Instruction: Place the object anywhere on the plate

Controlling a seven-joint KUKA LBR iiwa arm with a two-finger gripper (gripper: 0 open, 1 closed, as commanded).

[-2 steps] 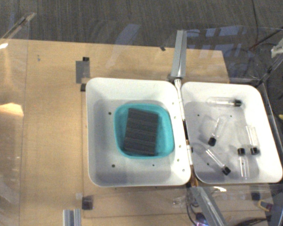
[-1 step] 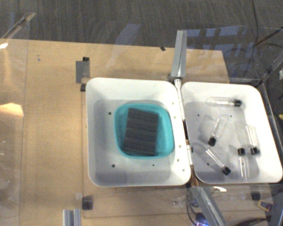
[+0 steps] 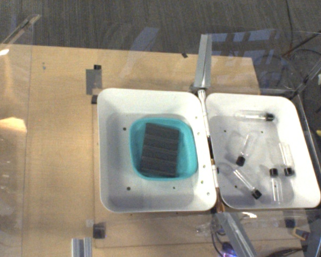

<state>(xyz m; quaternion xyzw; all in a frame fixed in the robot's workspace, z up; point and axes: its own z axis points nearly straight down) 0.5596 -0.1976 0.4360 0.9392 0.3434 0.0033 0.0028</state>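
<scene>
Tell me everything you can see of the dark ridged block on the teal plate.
The dark grey ridged block looks like foam, rectangular, with about four raised bands across its top. It lies flat, tilted slightly clockwise, centred on the teal square plate in the left white bin. Only the plate touches it.

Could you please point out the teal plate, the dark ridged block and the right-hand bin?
teal plate [image 3: 189, 150]: camera view, right rim.
dark ridged block [image 3: 160, 149]: camera view, top face.
right-hand bin [image 3: 306, 159]: camera view, right wall.
</scene>
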